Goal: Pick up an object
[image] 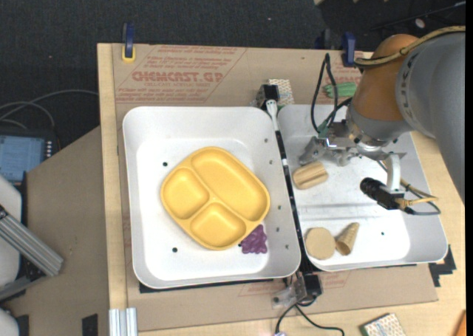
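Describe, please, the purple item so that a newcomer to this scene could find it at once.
Start at the left white bin, which holds a yellow divided plate. At that plate's lower right edge lies a small purple grape bunch. It is the one purple thing; the right bin's pieces are all tan.

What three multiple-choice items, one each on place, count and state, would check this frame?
1. Where does the purple grape bunch lie?
A. left bin, beside the yellow divided plate
B. right bin
C. on the bench

2. How many compartments has the yellow divided plate?
A. two
B. three
C. five

3. How does the pincer stand to the bread roll?
A. lifting it clear
B. above it in the right bin, roll lying on the floor
C. over the left bin

Key: 1 A, grapes touch the plate's lower right edge; 2 B, three hollows show; 3 B, the roll rests below the pincer.
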You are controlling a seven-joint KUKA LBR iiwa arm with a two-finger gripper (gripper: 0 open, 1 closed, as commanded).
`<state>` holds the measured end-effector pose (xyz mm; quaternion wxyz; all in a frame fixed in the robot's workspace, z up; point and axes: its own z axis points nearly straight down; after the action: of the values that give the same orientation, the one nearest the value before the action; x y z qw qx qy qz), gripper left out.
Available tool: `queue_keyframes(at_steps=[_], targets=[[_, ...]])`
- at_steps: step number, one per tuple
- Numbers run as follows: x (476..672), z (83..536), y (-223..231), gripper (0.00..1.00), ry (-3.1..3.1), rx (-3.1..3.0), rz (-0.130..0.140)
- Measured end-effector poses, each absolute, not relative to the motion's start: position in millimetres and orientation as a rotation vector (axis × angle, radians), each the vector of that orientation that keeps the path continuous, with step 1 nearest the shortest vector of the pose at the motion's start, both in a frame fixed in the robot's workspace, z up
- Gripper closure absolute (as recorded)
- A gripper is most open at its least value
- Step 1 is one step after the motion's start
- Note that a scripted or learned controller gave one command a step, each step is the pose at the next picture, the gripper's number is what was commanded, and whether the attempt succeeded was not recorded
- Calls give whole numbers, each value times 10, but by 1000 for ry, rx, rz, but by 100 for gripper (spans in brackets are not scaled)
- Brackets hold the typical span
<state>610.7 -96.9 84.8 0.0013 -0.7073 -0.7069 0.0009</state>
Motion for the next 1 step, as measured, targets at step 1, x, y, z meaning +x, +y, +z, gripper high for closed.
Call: queue_keyframes(at_steps=[1], targets=[[5987, 847, -929, 0, -2218, -2221, 3]])
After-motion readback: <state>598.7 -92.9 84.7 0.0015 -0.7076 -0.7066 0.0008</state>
